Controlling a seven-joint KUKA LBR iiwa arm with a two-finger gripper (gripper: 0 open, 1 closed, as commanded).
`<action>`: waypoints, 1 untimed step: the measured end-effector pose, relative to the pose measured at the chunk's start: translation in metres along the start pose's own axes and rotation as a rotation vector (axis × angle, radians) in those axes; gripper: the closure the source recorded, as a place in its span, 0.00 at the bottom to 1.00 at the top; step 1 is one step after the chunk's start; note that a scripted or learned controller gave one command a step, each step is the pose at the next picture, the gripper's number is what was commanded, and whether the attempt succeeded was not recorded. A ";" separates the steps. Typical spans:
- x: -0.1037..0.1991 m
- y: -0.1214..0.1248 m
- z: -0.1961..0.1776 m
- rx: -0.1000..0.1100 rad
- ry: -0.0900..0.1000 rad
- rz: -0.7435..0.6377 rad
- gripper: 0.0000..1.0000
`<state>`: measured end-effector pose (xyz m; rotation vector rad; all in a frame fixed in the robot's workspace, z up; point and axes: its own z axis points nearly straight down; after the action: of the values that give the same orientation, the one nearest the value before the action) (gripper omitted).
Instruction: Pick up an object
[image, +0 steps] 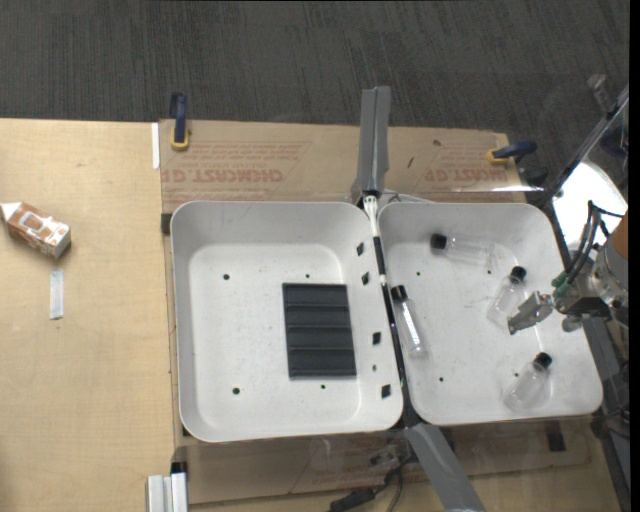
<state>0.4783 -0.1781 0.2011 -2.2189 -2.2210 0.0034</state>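
Two white bins are seen side by side on the worktop (90, 400). A black ribbed block (320, 330) lies flat in the middle of the left bin (200, 300). Four clear vials with black caps are scattered in the right bin (470, 400): one far (458, 246), one along the left wall (406, 320), one near the right side (508, 291), one at the near right (528, 380). The gripper (535, 310) is seen at the right edge, beside the right-side vial; whether it is apart or together cannot be told. Mirrored red print, not legible, is seen on the cardboard (250, 165) behind. A small orange-and-white carton (38, 230) lies far left; its label is unreadable.
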 end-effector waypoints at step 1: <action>-0.042 0.066 0.093 -0.002 0.003 -0.309 0.00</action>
<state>0.5438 -0.2203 0.1076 -1.8507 -2.5347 -0.0021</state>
